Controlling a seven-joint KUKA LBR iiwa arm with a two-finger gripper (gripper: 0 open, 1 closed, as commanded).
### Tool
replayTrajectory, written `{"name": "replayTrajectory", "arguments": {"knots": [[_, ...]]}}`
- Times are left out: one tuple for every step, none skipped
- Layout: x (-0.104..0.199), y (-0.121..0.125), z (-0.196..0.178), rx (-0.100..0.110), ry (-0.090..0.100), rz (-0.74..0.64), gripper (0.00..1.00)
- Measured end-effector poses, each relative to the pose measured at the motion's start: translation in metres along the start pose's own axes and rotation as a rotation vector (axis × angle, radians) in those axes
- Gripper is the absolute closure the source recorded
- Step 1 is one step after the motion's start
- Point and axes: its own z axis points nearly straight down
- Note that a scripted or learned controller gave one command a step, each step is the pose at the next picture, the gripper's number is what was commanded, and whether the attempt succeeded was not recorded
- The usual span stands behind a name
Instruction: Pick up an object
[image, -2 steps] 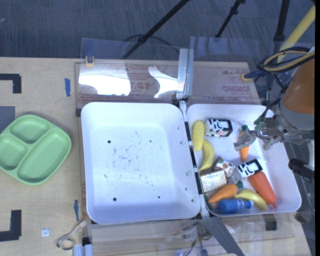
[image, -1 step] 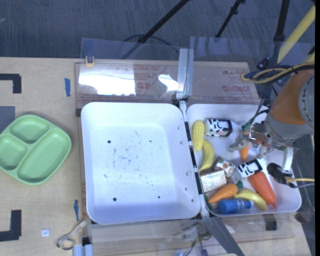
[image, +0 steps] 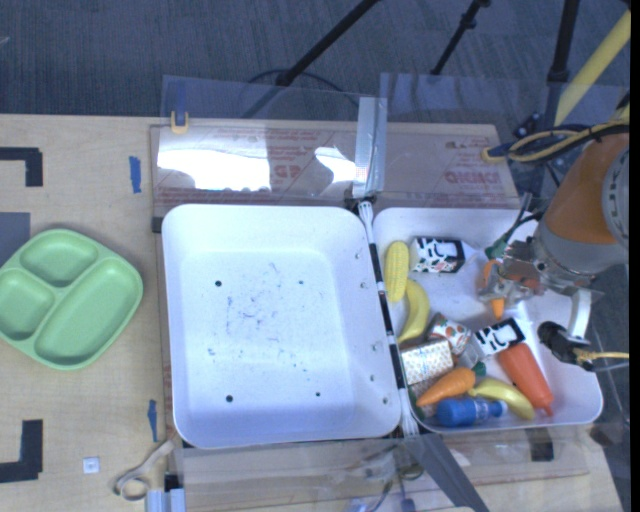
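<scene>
Toys crowd the right bin (image: 590, 400): a large carrot (image: 524, 374) at 5 o'clock, corn (image: 397, 270) and banana (image: 414, 310) at 9. The gripper (image: 506, 282) hangs above the bin's 3 o'clock side; fingers' state cannot be told. The left bin (image: 270, 320) adjoins.

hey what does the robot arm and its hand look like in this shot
The arm comes in from the right: a rounded grey body with a broad orange band above the wrist. Its hand is a small cluster of dark and metallic parts with orange and green bits. Yellow and black cables loop near the arm, and a black cable curls below it.
</scene>
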Motion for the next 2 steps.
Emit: {"name": "replayTrajectory", "arguments": {"knots": [[0.000,0.000,-0.010,-0.001,0.001,0.001,1.00],[0.090,0.013,-0.087,0.005,-0.001,-0.068,1.00]]}}
